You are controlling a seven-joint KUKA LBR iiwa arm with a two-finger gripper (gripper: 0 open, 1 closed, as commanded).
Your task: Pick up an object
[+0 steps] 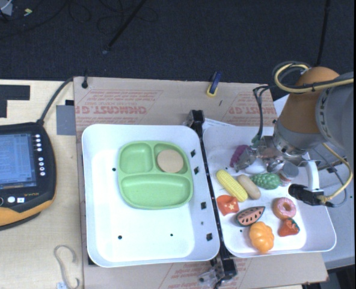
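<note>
The gripper (268,156) is lowered into the right bin (325,239), just above the green broccoli-like toy (266,180) and beside the purple toy (241,156). Whether anything is pinched cannot be told. All toys seem to lie in the bin, so the pick is judged not yet done.

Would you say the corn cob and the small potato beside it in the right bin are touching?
Touching. The camera view shows the corn cob lying diagonally with the potato pressed along its right side, no white bin floor visible between them.
</note>
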